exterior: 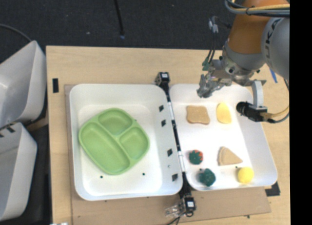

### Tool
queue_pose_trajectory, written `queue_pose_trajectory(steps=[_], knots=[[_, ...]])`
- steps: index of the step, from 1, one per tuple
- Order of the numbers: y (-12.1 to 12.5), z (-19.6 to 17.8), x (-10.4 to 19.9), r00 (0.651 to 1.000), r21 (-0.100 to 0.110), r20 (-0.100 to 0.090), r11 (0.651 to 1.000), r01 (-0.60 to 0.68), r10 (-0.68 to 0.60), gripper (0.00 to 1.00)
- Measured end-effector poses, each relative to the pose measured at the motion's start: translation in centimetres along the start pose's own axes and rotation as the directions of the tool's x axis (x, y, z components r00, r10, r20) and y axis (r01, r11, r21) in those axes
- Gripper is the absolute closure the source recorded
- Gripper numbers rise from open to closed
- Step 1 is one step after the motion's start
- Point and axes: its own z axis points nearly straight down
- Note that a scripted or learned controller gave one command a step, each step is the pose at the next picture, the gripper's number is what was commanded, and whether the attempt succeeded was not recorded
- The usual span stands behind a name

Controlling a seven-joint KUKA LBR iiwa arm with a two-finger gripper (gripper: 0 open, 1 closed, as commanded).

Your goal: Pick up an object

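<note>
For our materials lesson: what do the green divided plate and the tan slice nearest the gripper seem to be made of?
Green divided plate: probably moulded plastic, with a smooth, faintly glossy surface and rounded compartment walls.
Tan slice: looks like toy bread, foam or soft plastic, matte with an even colour; the exact material is unclear.

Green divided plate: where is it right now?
The green divided plate lies in the left bin, slightly left of centre; the toast slice and other food sit in the right bin.

The grey arm [253,29] is reaching in from the right, its orange band showing above the wrist. Its hand [207,88] is pointing down and leftward.
</note>
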Motion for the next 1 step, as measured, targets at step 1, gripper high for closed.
queue_pose_trajectory(steps=[1], knots=[[-1.61,1.31,4.72,1.0,0.0,0.0,1.0,0.001,-0.001,1.0]])
